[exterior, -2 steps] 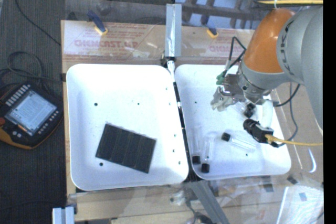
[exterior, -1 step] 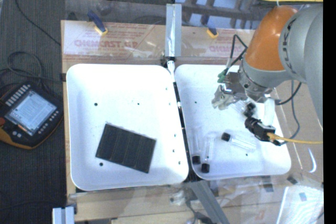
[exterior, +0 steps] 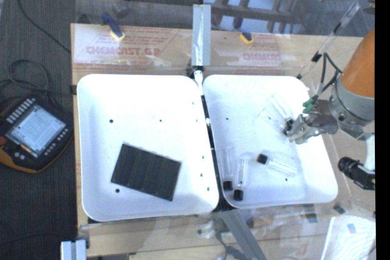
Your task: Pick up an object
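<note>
1. Gripper (exterior: 297, 129) position: low over the right part of the right bin (exterior: 317, 192), arm entering from the right.
2. Jaw state: cannot tell.
3. Clear vials with black caps in the right bin: two upright-lying near the front left (exterior: 239, 178), one (exterior: 277, 162) just in front of the gripper, another (exterior: 274, 109) behind it.
4. Left bin (exterior: 91, 131) contents: one dark flat panel (exterior: 146, 172).

A flat black ribbed rectangular pad (exterior: 146, 172) lay in the left shallow white bin (exterior: 97, 94); clear black-capped plastic vials (exterior: 239, 177) lay in the right shallow white bin (exterior: 244, 91).
</note>
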{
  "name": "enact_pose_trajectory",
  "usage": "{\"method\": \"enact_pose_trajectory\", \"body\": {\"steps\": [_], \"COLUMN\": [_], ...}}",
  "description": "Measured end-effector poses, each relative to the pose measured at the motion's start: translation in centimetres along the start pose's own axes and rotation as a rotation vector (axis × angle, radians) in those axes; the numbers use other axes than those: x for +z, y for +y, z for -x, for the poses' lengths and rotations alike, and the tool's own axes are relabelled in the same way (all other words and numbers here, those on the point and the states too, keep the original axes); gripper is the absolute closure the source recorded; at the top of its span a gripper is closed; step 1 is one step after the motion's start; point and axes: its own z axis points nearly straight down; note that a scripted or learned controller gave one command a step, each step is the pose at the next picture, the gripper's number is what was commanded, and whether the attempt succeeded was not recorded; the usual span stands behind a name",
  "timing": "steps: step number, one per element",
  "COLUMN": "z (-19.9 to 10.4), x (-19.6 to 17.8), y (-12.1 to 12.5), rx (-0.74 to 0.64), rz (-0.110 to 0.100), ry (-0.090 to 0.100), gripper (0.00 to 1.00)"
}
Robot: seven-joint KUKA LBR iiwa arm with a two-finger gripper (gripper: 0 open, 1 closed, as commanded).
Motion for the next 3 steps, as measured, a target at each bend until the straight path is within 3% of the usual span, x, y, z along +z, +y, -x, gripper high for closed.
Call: {"method": "enact_pose_trajectory", "body": {"steps": [1,2,3], "z": [0.0,3.4,5.0], "x": [0.0,-5.6,-16.8], "y": [0.0,0.3,0.5], "rx": [0.000,0.075,0.212], "rz": [0.000,0.000,0.001], "ry": [0.000,0.000,0.000], "gripper": [0.00,0.00,0.00]}}
